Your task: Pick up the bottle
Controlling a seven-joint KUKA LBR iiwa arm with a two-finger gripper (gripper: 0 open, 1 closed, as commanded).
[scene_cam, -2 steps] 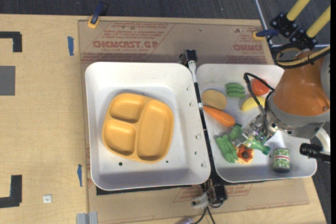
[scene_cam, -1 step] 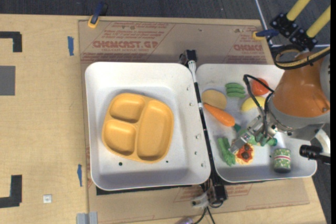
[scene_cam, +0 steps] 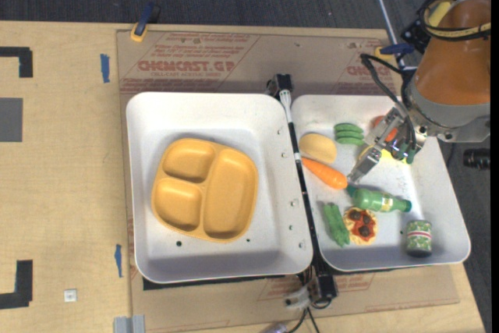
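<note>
Overhead, slanted view of the bench; two shallow white bins sit side by side on a sheet of printed cardboard (scene_cam: 257, 62), the left bin (scene_cam: 148, 246) and the right bin (scene_cam: 456, 234) meeting at a central seam. The left bin holds a yellow divided tray (scene_cam: 207, 189) with three compartments, lying near the bin's middle. The right bin holds the smaller items: the bottle (scene_cam: 379, 201), green with a yellow band near its neck, lying on its side across the bin's middle, neck pointing to the view's right; an orange carrot (scene_cam: 325, 174) to its upper left, slanted; a pale rounded potato-like piece (scene_cam: 318, 146) touching the carrot's upper end; a green ridged vegetable (scene_cam: 348, 132) just beside that piece; a green pod (scene_cam: 336, 223) below the carrot; a pizza slice (scene_cam: 362, 224) touching the bottle's lower side; a small jar with a green label (scene_cam: 419, 236) near the bin's lower right corner. The arm (scene_cam: 456, 51), grey with an orange band, enters from the view's right; the gripper (scene_cam: 366, 164) hangs over the right bin, its tip just above the bottle's base end and beside the carrot; whether its two prongs stand apart or closed cannot be told, and nothing is seen between them.
</note>
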